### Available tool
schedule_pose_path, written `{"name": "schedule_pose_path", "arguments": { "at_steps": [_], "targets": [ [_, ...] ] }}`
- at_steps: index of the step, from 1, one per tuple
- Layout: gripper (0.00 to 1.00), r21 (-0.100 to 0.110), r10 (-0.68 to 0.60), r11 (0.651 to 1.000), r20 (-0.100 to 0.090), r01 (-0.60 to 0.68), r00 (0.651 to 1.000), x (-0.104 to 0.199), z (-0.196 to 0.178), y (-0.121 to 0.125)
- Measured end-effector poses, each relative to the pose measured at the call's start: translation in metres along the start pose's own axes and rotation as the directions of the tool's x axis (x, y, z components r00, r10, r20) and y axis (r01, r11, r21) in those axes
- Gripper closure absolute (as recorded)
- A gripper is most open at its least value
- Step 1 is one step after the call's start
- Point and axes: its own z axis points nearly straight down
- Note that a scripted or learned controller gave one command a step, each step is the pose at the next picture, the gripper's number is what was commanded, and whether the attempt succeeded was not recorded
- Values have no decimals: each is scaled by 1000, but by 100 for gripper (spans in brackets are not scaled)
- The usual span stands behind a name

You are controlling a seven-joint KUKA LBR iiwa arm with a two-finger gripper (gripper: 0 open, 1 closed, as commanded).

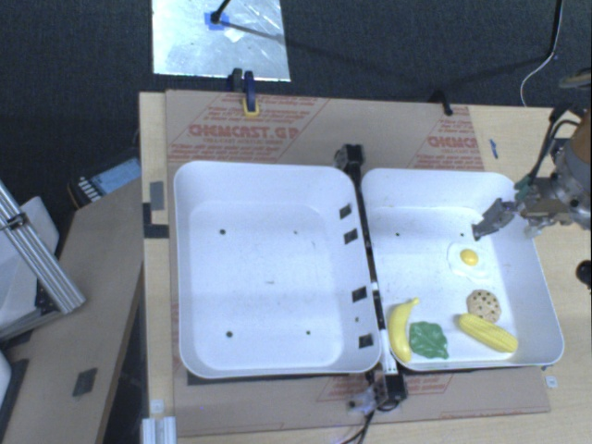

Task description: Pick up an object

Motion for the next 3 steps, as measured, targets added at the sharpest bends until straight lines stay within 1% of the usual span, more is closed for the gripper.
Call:
{"name": "schedule_pose_path", "arguments": {
  "at_steps": [1, 2, 3],
  "targets": [
    [0, -21, -10, 1000, 0, 10, 1000, 72, -165, -21],
    [0, -13, -5, 1000, 0, 5, 1000, 97, -260, -51],
    [0, -3, -2, 1000, 0, 2, 1000, 98, -273, -50]
  ]
}}
